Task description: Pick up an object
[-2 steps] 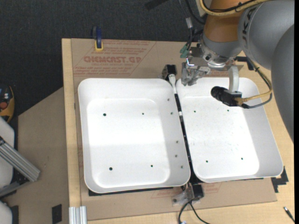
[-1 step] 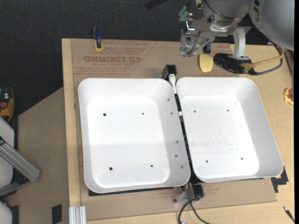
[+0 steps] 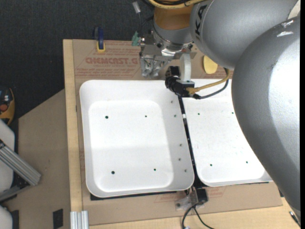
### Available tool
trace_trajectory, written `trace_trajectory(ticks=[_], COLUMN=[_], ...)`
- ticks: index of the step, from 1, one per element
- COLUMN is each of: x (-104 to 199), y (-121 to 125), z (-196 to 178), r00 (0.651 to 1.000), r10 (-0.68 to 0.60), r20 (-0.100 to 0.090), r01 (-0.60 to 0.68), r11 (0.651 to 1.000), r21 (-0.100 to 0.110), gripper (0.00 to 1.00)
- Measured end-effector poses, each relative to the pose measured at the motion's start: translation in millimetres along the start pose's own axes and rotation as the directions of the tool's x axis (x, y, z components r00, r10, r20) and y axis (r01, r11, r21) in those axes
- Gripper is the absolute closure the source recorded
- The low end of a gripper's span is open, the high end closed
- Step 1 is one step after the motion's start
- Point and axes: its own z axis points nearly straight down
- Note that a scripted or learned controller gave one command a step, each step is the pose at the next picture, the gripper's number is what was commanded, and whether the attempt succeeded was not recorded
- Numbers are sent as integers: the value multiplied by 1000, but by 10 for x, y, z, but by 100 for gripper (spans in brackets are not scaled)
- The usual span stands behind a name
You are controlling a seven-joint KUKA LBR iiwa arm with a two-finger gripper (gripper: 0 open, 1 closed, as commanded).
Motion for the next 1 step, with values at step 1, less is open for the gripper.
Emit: trace_trajectory(ticks=[1], x=[-265], y=[19], z=[-682], r00=[1000], r10=[10], r20=[1], r01=[-10], r11=[1000], r21=[-18], gripper=[100])
